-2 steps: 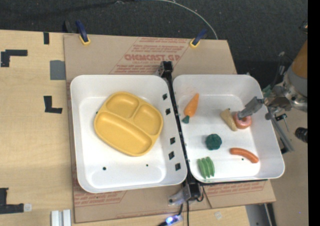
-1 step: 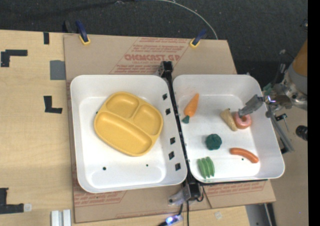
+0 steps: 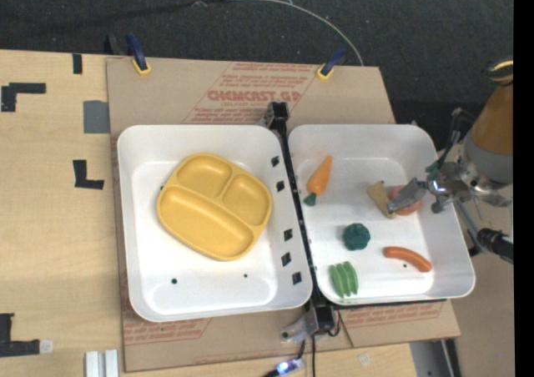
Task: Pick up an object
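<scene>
The right bin [image 3: 417,140] holds several toy foods: an orange carrot [image 3: 319,175], a dark green round piece [image 3: 356,236], a light green ribbed piece [image 3: 343,278], a red-orange chilli [image 3: 408,258] and a tan block [image 3: 380,195]. A reddish piece [image 3: 406,208] lies right of the tan block. My gripper [image 3: 409,196] reaches in over the bin's right rim, low over the reddish piece and just beside the tan block. Whether anything is gripped is hidden from this angle.
The left bin [image 3: 133,200] holds a yellow divided plate [image 3: 214,205]. A black divider with clips [image 3: 288,200] runs between the bins. Both bins rest on a cardboard sheet [image 3: 242,92] clamped at the back.
</scene>
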Motion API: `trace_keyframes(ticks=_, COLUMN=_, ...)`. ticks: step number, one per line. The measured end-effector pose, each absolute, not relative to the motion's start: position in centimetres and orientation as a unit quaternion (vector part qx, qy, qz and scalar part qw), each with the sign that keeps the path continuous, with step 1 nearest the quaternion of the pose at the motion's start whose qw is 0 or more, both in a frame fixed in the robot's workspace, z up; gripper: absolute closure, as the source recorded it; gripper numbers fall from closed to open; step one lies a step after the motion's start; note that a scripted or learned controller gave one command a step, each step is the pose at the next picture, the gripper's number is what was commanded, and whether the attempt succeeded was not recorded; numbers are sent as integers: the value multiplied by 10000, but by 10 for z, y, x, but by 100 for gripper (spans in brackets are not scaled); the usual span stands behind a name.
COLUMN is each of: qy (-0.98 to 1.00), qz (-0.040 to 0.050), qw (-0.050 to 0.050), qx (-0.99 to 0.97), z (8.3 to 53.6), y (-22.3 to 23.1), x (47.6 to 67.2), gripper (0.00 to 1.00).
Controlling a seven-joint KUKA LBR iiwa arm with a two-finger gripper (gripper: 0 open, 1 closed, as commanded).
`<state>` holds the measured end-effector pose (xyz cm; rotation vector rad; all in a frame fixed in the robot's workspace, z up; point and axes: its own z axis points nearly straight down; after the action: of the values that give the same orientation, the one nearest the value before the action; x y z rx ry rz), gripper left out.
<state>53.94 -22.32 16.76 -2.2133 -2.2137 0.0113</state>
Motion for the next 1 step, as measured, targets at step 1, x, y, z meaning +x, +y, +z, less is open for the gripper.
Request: trace_keyframes(ticks=1, qy=-7075, qz=34, qw=66, qx=-7067, z=101, y=-216, x=533, gripper=0)
